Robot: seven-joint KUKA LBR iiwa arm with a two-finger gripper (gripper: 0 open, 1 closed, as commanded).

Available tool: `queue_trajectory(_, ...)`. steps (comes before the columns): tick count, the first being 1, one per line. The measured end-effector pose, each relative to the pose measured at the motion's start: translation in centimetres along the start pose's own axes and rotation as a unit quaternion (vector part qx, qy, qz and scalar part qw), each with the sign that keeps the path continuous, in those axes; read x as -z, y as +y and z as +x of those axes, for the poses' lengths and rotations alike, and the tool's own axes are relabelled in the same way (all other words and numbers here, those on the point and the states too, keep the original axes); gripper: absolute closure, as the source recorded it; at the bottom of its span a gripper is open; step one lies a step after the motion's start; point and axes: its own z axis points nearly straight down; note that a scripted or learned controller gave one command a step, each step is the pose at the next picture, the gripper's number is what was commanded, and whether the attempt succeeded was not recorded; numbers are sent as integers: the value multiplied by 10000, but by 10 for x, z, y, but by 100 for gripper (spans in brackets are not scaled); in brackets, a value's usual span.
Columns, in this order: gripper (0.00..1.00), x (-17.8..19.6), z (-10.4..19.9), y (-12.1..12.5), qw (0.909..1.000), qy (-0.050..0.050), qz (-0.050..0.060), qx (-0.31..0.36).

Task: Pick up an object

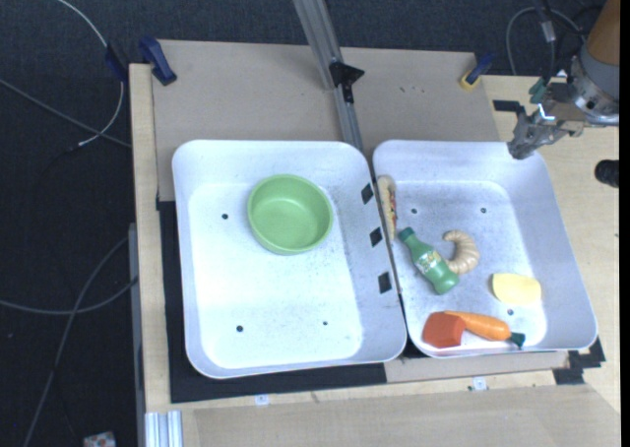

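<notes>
The right bin point(532, 189) holds a green bottle point(429, 263), a curled tan piece point(463, 250), a pale yellow piece point(516, 288), an orange carrot point(481, 325) and a red-orange piece point(443, 331) near its front wall. A thin tan stick point(387, 203) lies along its left wall. My gripper point(526, 139) hangs above the far right corner of that bin, well away from every object. Nothing shows between its fingers.
A green bowl point(288, 214) sits in the left bin point(207, 287) toward the back. A slanted metal rail point(317, 22) crosses the bench behind the bins. Blue clamps point(156, 61) mark the bench's back corners.
</notes>
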Motion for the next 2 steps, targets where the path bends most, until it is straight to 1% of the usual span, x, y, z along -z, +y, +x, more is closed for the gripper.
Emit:
queue_trajectory(1, 100, 6, 63, -8, 10000, 45, 78, 22)
queue_trajectory(2, 100, 5, 118, -1, 9999, 40, 90, 22)
